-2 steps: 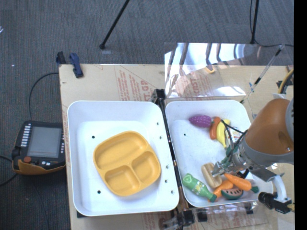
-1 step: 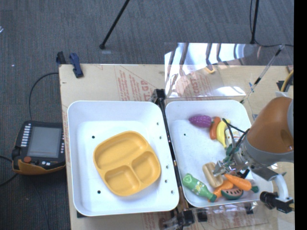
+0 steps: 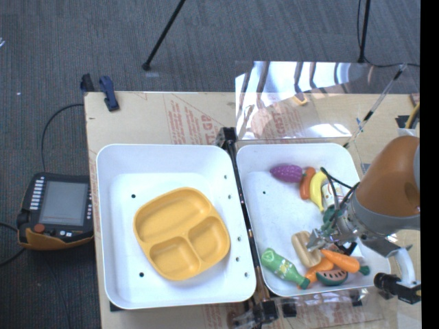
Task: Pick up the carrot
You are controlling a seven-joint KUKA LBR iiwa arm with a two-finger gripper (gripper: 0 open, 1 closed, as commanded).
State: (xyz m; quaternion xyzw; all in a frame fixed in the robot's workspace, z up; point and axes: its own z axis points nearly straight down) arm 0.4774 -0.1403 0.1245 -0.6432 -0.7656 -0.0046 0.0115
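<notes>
Claw (image 3: 322,237): low in the right bin (image 3: 274,184), just above the carrot; finger state cannot be told.
Carrot (image 3: 341,260): near-right corner, lying beside the watermelon slice (image 3: 330,276).
Handling: likely light, stiff, smooth plastic; grip mid-body, across the width.
</notes>
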